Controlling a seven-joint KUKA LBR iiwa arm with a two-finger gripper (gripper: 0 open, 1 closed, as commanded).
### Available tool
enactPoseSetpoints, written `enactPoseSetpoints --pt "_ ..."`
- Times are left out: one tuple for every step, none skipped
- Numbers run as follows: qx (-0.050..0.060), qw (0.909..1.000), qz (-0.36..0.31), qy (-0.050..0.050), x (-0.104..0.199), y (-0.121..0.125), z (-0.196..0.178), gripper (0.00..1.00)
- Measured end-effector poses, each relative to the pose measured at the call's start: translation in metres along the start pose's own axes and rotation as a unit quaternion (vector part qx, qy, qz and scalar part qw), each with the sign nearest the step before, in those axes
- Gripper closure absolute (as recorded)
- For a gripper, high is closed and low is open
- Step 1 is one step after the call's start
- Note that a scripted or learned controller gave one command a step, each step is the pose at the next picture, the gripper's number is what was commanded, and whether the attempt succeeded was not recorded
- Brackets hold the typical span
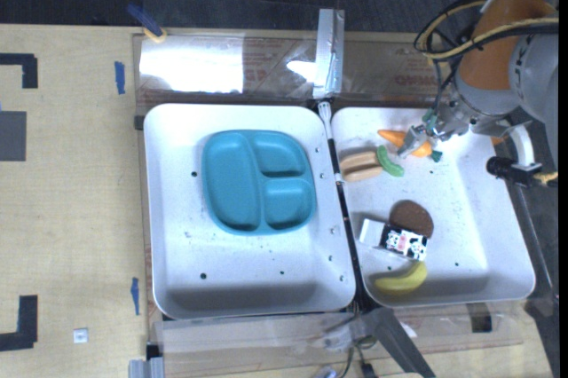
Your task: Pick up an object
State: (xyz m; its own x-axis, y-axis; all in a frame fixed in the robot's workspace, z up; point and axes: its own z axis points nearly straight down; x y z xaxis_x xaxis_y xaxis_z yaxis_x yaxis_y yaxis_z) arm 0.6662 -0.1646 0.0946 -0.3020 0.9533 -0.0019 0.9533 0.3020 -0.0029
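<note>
My gripper point(417, 140) hangs low over the back of the right bin point(470, 216), right on top of an orange carrot point(391, 137) whose two ends stick out on either side of it. A green pea pod point(389, 161) and a tan burger bun point(358, 164) lie just left of the gripper. Nearer the front lie a round brown cookie point(412, 215), a small black-and-white box point(404, 241) and a yellow banana point(399, 279).
The left bin point(177, 261) holds a blue divided plate point(257, 181). A metal divider runs between the two bins. The arm's grey body and orange band point(497, 48) with yellow cables fill the upper right. A clear plastic sheet stands behind the left bin.
</note>
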Motion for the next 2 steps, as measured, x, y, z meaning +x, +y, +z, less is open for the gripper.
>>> enactPoseSetpoints --pt "0.006 0.9994 0.033 0.004 0.064 0.018 0.004 1.0" --pt "-0.002 0.983 0.184 0.001 0.146 0.006 -0.09 1.0"
